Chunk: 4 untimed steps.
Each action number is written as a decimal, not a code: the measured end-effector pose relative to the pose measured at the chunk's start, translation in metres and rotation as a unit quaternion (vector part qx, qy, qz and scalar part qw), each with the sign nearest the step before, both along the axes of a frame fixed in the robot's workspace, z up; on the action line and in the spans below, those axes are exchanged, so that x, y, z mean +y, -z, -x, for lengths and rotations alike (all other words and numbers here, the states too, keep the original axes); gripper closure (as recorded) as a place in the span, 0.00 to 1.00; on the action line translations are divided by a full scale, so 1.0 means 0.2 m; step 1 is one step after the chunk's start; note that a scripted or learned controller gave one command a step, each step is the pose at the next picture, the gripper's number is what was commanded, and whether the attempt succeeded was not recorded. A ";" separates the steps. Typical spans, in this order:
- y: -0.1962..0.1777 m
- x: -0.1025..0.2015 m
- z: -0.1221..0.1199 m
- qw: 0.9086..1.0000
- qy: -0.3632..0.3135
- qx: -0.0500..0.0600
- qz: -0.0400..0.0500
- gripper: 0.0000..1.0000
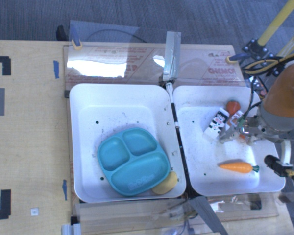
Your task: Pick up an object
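Observation:
In the right bin [201, 177] an orange toy carrot [235, 167] with a green tip lies near the front. A small white object with black marks [216, 122] lies toward the bin's middle. Just right of it, near the back, is a red-orange rounded piece [232, 105]. My gripper [236, 129] reaches in from the right and hangs low between the white object and the carrot. It is close to the white object's right side. The wrist and cables hide part of what lies beneath it.
The left bin [83, 131] holds a blue divided plate [132, 160] with a yellow object [167, 184] poking out under its front right corner. The grey arm with its orange band [284, 89] covers the right bin's right edge.

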<state>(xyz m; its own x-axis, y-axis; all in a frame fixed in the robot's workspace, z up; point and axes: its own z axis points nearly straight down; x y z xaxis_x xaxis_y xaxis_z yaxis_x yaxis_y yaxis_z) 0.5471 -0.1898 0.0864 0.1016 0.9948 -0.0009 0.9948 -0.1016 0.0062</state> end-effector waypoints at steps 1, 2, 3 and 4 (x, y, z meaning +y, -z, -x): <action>-0.05 0.00 -0.01 1.000 0.000 -0.002 0.000 1.00; 0.01 -0.15 -0.38 0.993 -0.118 0.000 0.002 1.00; 0.00 -0.21 -0.48 0.969 -0.246 0.017 -0.003 1.00; 0.00 -0.24 -0.55 0.922 -0.386 0.021 -0.004 1.00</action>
